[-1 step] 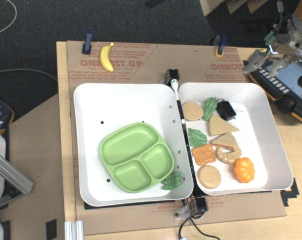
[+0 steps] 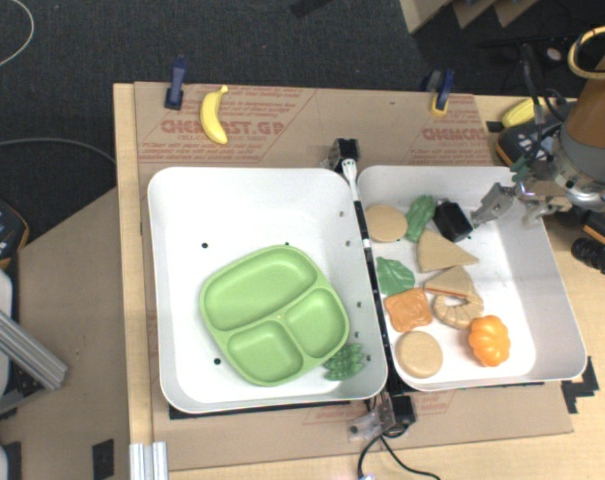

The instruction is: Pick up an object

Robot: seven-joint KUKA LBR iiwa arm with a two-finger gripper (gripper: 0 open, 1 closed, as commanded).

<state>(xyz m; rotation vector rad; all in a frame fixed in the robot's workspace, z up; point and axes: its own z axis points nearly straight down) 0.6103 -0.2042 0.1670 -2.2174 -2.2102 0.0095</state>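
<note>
Robot arm: grey cylindrical metal wrist [image 2: 585, 163], orange band directly above it. Two-finger gripper [image 2: 460, 220]: grey metal linkage behind, black blocky tip at front. Dark cables beside wrist.

- I count two white bins [image 2: 172, 268], side by side.
- One green divided plate [image 2: 272, 313].
- One yellow banana [image 2: 215, 114].
- One orange pumpkin [image 2: 489, 339].
- Two blue clamps [image 2: 175, 86].
- Two round tan cookies [image 2: 419, 353].

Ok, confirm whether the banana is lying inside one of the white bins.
No, the banana lies on the cardboard behind the left bin.
</note>
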